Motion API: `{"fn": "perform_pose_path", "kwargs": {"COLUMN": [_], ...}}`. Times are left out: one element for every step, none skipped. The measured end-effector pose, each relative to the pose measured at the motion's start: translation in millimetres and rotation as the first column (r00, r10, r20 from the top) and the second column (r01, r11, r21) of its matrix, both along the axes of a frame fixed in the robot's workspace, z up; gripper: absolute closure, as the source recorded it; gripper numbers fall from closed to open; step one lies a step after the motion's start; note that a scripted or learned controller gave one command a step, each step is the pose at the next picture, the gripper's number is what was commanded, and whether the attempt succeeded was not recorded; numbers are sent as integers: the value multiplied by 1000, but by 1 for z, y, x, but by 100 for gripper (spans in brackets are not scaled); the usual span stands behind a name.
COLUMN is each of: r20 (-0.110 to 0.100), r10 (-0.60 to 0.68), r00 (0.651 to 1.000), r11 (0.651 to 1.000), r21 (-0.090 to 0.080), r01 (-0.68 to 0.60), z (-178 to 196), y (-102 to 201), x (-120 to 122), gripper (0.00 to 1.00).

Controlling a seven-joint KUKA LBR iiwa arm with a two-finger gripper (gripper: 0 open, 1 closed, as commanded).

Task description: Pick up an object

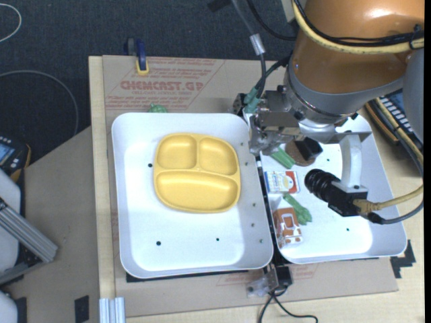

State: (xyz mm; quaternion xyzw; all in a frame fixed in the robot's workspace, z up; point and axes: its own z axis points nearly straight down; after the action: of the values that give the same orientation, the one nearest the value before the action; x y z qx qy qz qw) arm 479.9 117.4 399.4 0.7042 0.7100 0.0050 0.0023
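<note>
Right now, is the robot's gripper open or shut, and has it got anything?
Gripper: cannot be told. It sits low at the left edge of the right bin, with the arm covering it from above.

A blue clamp [141, 54] is gripping the cardboard sheet [175, 83] under the bins, and black cables [40, 89] are looping across the dark carpet [67, 19].

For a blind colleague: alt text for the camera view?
The grey-and-orange arm hangs over the right bin, its end effector near small packets. A yellow divided plate lies in the left bin.
</note>
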Motion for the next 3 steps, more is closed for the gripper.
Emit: {"fn": "perform_pose_path", "kwargs": {"r20": [-15,-24,-5], "r10": [-14,-1,4], "r00": [1000,1000,1000], "r11": [1000,1000,1000], "r21": [-5,-4,2], "r01": [14,1,-4], "z": [-33,-142,-93], "y": [-67,15,111], "x": [17,-3,-2], "gripper": [100,100,100]}}
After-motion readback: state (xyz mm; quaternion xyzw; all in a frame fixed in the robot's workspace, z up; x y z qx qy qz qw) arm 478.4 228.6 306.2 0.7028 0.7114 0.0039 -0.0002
